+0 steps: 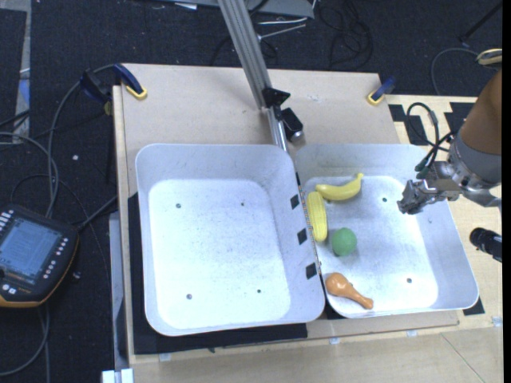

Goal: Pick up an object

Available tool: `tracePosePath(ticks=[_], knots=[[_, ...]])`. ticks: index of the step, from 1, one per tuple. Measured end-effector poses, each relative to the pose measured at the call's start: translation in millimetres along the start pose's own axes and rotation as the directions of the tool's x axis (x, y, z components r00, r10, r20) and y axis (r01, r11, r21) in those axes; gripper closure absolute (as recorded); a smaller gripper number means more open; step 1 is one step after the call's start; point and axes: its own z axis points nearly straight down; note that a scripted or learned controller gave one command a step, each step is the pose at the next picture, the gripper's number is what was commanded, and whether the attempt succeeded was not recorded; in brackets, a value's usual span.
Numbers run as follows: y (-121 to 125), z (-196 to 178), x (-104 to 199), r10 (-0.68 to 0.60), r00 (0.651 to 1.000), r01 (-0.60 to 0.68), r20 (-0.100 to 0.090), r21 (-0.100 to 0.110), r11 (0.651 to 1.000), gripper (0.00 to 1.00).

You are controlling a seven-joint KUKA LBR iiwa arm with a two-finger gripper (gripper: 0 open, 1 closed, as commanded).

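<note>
The right bin (435, 274) holds a yellow banana (341, 188) near its back edge, a yellow corn cob (318, 216) along its left wall, a green ball (344, 242) in the middle and an orange gourd-shaped toy (347, 289) at the front left. My gripper (409, 200) hangs over the bin's right part, well to the right of the banana and above the bare floor. Nothing shows between its tips.
The left bin (160, 182) lies beside the right one, sharing a raised wall. A slanted metal post (251, 54) with a clamp rises from the back of the bench. Cables and a teach pendant (28, 254) lie on the floor at the left.
</note>
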Motion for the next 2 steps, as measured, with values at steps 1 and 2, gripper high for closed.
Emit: tracePosePath(ticks=[1,2], knots=[[-2.3,-51.1,-9.8,0.001,1.000,-0.001,0.000,0.000,1.000,1.00],[-1.8,-68.1,-9.9,0.001,1.000,-0.001,-0.001,0.004,1.000,1.00]])
